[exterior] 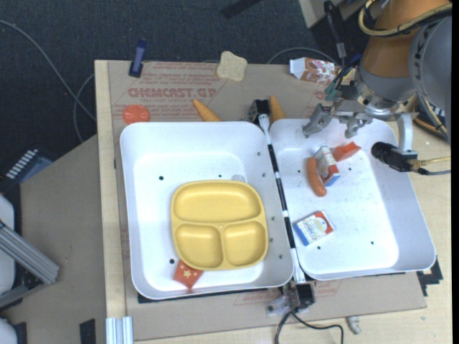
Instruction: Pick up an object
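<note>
Above the right bin's (401,235) smooth white rim, spread metal jaws (335,123) hang unladen near a glossy sausage (315,176).

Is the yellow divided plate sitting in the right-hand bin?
No, the yellow divided plate lies in the left bin.

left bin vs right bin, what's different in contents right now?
The left bin carries one big yellow divided tray and a small red piece at its near edge; the right bin carries several small items: a hot dog, a red-and-white carton and a blue-and-white packet. The end effector hangs over the right bin's far edge, away from the left bin. Both are shallow, white and side by side.
</note>
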Controlling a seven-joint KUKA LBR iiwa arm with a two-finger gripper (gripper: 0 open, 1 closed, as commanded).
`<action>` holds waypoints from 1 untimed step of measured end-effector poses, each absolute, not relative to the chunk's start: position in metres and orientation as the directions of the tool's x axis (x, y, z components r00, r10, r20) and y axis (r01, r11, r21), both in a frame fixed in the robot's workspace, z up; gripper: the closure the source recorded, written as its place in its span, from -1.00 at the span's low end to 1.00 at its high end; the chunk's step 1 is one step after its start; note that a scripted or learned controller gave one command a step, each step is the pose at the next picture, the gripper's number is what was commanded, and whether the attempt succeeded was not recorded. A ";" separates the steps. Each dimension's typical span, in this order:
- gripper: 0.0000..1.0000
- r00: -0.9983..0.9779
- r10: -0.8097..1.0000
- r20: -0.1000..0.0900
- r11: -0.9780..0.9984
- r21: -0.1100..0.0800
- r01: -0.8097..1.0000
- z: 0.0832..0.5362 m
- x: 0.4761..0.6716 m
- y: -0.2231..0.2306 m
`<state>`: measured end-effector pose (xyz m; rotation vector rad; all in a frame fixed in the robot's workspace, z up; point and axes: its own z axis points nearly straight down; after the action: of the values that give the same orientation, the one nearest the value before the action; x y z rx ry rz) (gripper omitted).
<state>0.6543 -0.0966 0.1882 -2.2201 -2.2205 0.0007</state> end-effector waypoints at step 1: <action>-1.00 0.001 1.000 0.000 -0.001 -0.002 1.000 0.089 0.628 -0.104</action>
<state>0.6282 -0.1037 0.0891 -2.2214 -2.2198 0.0018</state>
